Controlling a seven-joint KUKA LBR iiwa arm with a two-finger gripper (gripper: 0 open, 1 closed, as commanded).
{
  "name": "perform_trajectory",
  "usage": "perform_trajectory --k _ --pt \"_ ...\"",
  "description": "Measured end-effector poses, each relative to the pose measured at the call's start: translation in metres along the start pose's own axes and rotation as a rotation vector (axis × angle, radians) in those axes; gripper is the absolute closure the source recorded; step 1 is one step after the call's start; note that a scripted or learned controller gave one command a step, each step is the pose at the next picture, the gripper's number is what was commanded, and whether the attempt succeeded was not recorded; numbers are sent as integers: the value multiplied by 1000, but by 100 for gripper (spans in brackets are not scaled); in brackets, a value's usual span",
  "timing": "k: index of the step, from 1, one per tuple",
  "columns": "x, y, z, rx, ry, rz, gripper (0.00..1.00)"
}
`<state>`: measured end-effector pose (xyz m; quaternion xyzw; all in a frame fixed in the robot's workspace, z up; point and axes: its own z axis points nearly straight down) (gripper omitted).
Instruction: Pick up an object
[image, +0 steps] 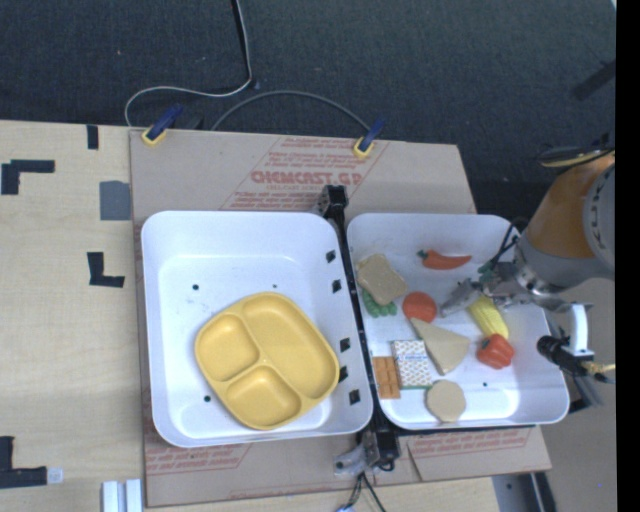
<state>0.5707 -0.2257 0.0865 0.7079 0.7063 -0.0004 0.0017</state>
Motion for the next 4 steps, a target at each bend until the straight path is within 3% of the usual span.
perform_trajectory --k 1,2,3,4 --pt "2 3 -10 -3 1 -2 100" --pt "33 -59 -61 3 3 -2 100" --pt "99 5 -60 -1 5 -12 100" --pt "178 -52 -100 4 7 -10 100"
